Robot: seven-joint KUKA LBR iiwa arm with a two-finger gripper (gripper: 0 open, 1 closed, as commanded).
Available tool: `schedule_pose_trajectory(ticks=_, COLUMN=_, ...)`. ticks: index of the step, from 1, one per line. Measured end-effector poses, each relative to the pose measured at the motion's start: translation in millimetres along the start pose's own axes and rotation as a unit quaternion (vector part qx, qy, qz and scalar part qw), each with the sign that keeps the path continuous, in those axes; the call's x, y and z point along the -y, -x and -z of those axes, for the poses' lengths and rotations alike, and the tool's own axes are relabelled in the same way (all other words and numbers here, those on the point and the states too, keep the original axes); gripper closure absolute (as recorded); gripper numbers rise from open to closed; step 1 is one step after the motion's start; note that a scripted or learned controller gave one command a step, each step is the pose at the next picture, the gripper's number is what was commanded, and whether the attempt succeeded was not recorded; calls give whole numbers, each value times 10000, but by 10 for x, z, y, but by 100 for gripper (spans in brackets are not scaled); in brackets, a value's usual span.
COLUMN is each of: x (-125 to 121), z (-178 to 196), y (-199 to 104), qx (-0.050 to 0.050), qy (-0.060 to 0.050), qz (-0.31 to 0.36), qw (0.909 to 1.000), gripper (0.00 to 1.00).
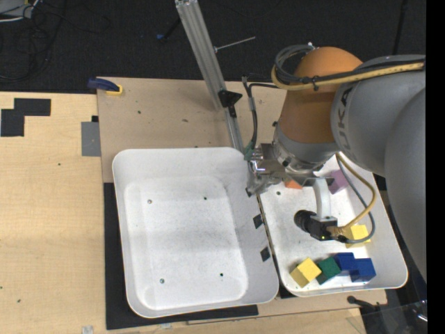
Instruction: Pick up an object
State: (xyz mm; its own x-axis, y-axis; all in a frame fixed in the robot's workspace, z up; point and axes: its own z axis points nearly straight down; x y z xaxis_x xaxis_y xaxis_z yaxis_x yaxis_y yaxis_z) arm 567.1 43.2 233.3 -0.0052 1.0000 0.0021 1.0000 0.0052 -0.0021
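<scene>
Yellow block, green block and blue block sit clustered in the right bin, well apart from the claw; whether the claw is open or holding anything cannot be told; pickup apparently not yet done.

I see bright, even light from above; the white bin left of the claw glares slightly (fine detail soft), and behind the claw it's dark.
</scene>
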Motion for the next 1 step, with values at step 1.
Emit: schedule_pose_trajectory(ticks=1, x=-247, z=-39, y=-541, qx=3, qy=-1, qz=-7, qw=10000, gripper=100)
